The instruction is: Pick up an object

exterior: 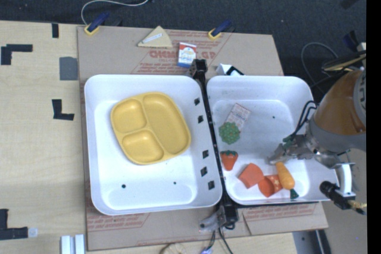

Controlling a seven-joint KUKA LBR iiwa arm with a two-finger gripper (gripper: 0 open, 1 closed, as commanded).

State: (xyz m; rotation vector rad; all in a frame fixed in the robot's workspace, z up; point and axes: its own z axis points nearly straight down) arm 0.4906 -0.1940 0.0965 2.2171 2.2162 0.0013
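While your arm leans in from the right over the right bin, the pickable objects lie loose on that bin's floor, none of them lifted. Nearest the gripper you have an orange carrot-shaped piece, just below and beside the tip, apart from it as far as you can see. Touching the carrot on its left sits a small red piece, then an orange-red block, then a strawberry-like piece near the divider. Above that, a green broccoli-like lump, with a pale printed packet just above it. Whether the pincer is apart or together, you cannot tell; the tip is too dark and small. Left bin: a yellow divided plate, three compartments. Beyond the bins, on the cardboard sheet, a small red-and-white carton and a tan wedge.
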